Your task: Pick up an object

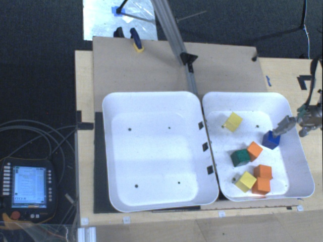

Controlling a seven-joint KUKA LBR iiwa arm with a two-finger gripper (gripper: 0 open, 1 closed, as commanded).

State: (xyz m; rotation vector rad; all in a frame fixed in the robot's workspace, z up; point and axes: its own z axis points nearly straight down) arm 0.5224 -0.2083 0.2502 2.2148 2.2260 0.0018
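Note:
The right bin (245, 96) holds several small cubes. A blue cube (271, 140) lies near its right wall. Further in are a yellow cube (233, 121), an orange cube (255, 149) and a green cube (240, 158). Another yellow cube (247, 181) and two orange cubes (262, 179) sit at the front. My gripper (294, 129) hangs over the bin's right rim, open. Its left finger (284, 125) slants down towards the blue cube's top corner. Nothing sits between the fingers.
The left bin (151, 150) stands beside the right one, with a dark divider strip (204, 145) between them. A grey pole (169, 21) slants in from the top to a black clamp (189, 59). A teach pendant (28, 188) with cables lies at the far left.

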